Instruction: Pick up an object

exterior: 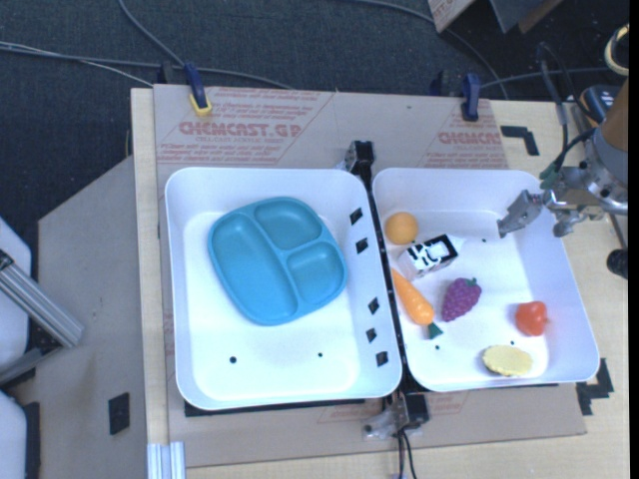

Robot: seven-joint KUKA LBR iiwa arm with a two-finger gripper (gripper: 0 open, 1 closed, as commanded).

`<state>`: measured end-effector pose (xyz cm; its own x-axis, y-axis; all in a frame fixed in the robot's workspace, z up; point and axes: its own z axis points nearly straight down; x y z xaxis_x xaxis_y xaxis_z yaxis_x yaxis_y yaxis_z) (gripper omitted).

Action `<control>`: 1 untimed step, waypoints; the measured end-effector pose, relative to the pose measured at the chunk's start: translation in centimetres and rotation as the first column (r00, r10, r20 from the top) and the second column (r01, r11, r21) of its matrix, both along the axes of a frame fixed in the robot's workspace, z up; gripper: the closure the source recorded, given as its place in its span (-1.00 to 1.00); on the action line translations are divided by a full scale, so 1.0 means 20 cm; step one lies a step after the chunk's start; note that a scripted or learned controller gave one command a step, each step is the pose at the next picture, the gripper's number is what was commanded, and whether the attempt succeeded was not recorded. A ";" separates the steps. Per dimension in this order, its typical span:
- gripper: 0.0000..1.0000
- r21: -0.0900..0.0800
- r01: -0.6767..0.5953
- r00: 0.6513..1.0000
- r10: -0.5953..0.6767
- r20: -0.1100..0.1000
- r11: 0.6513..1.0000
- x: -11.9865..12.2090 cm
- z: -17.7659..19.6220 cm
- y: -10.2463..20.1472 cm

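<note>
Bright even overhead light, soft shadows, bluish cast, slightly soft focus

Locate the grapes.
The grapes lie in the right bin, near its middle, between the carrot and the tomato.

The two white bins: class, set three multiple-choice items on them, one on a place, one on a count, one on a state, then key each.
1. Where does the blue divided plate lie?
A. left bin
B. right bin
C. on the bench

2. How many toy pieces lie in the right bin?
A. three
B. six
C. nine

3. The gripper is
A. gripping the grapes
B. pressing the plate
C. at the right bin's upper right, holding nothing

Key: A, the plate lies there; B, orange ball, black-and-white block, carrot, grapes, red piece, yellow piece; C, nothing is between its fingers.
</note>
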<state>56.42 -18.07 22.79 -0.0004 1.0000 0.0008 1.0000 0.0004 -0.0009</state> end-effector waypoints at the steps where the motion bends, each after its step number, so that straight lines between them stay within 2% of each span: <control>1: -1.00 0.001 0.001 1.000 -0.001 -0.005 1.000 0.01 -0.22 -0.03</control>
